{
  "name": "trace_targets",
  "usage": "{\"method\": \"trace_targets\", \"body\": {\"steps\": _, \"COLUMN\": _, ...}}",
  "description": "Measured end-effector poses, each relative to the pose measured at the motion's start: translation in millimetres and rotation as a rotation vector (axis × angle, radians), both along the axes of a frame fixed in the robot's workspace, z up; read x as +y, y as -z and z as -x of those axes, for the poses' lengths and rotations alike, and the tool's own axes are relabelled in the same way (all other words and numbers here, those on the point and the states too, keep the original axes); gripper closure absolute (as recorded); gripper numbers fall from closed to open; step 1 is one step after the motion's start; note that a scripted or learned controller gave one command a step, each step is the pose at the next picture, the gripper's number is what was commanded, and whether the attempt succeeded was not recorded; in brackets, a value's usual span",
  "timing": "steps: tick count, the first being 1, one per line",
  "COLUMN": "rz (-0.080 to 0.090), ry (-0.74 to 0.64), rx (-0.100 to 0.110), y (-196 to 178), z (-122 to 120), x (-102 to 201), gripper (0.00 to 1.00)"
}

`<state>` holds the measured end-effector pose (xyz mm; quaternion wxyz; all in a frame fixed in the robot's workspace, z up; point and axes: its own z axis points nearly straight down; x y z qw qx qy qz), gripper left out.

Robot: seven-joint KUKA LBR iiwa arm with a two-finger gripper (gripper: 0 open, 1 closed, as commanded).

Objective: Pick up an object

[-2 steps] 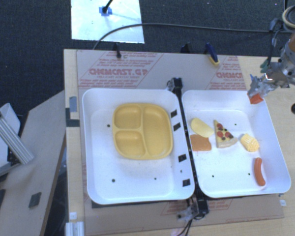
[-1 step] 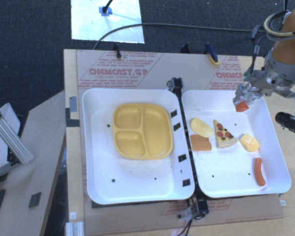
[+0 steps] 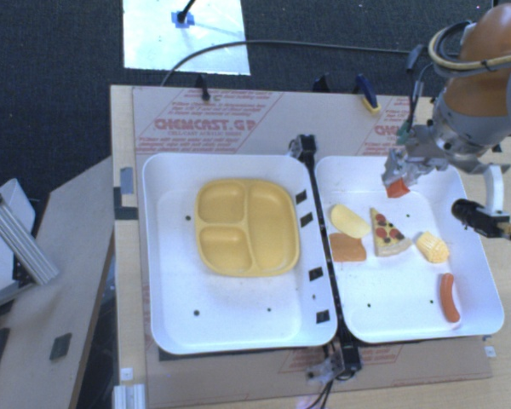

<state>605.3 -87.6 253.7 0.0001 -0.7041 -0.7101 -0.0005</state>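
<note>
Hovering over the right bin [image 3: 481,309], the gripper [image 3: 402,177] pinches a small red piece [image 3: 397,189]; pizza slice [image 3: 387,233] lies nearer.

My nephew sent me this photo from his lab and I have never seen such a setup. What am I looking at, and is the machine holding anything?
One camera looks down at a slant on a bench with two shallow white bins side by side. The grey and orange machine at the right is a robot arm; its end effector hangs over the right bin's far edge. A small red piece sits at its tip, but I cannot tell whether it is gripped. The left bin holds a yellow divided plate. The right bin holds toy food: a pizza slice, corn, a sausage, a yellow piece and an orange slab.
</note>
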Motion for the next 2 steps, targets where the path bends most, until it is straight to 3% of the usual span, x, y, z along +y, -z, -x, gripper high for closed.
{"method": "trace_targets", "body": {"steps": 2, "rz": -0.001, "ry": -0.001, "rx": 0.002, "y": 17.4, "z": 23.7, "x": 98.7, "gripper": 1.0}}
